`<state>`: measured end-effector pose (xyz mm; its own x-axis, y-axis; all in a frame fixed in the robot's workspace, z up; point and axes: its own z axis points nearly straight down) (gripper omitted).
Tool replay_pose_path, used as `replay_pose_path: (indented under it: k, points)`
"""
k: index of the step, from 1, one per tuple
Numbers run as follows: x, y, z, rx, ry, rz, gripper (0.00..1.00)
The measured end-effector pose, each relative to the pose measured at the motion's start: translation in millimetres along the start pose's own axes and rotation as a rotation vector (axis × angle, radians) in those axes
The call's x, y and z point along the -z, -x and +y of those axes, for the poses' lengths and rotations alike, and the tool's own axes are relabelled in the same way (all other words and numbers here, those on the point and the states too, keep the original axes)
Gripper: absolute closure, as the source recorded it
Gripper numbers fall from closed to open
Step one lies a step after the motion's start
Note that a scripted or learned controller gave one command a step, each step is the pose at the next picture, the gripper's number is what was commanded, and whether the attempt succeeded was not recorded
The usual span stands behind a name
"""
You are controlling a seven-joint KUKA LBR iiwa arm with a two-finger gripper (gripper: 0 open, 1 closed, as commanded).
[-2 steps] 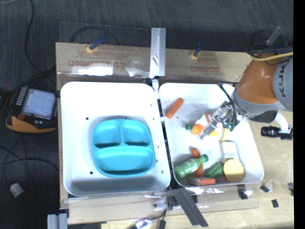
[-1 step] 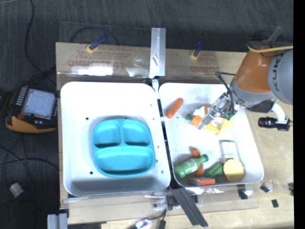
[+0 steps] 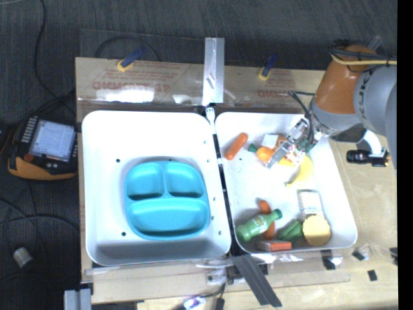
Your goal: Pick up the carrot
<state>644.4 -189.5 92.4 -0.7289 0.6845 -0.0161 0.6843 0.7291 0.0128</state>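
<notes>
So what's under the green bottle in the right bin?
The green bottle lies across an orange piece that pokes out above and below its neck. A red-orange item sits just below it. How far either extends beneath the bottle is hidden.

Bench [image 3: 90, 76] under two white bins [image 3: 103, 237]

1. The carrot [image 3: 235, 145] is small, orange and tapered.
2. It lies tilted on the white bin floor, left of the gripper [image 3: 282, 152], clearly apart from it.
</notes>
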Motion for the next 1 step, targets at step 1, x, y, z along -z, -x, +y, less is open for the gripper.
replay_pose_path:
  k: [1]
  points:
    - [11.6,0.4,1.5,0.001,0.002,-0.001,1.0]
